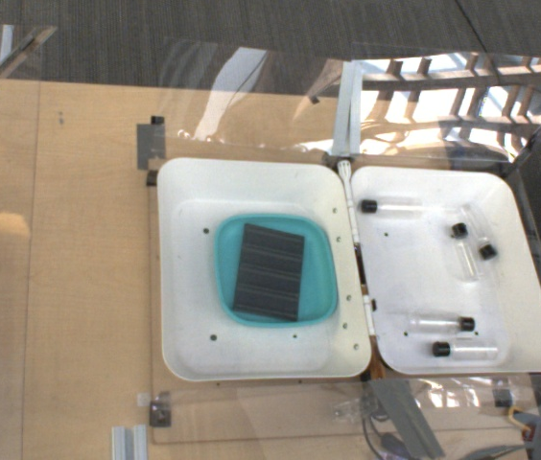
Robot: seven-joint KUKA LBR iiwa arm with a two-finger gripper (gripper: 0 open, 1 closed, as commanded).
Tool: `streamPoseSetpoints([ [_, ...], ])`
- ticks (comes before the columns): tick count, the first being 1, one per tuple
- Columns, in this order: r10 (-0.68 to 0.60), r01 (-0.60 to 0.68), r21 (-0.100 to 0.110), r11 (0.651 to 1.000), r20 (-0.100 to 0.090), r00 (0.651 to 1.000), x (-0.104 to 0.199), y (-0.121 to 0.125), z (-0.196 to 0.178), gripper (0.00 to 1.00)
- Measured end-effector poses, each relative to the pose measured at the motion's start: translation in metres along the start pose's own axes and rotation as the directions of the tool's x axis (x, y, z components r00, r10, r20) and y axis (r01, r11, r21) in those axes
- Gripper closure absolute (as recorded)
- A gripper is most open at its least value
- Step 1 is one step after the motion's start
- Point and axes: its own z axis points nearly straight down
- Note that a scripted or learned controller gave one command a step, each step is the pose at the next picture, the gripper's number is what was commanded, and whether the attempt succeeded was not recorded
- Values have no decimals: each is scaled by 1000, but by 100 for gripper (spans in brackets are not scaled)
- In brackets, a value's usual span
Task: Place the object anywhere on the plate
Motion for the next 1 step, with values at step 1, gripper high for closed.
streamPoseSetpoints([
  [1, 0, 0, 0, 1000, 0, 1000, 0, 0, 0, 0],
])
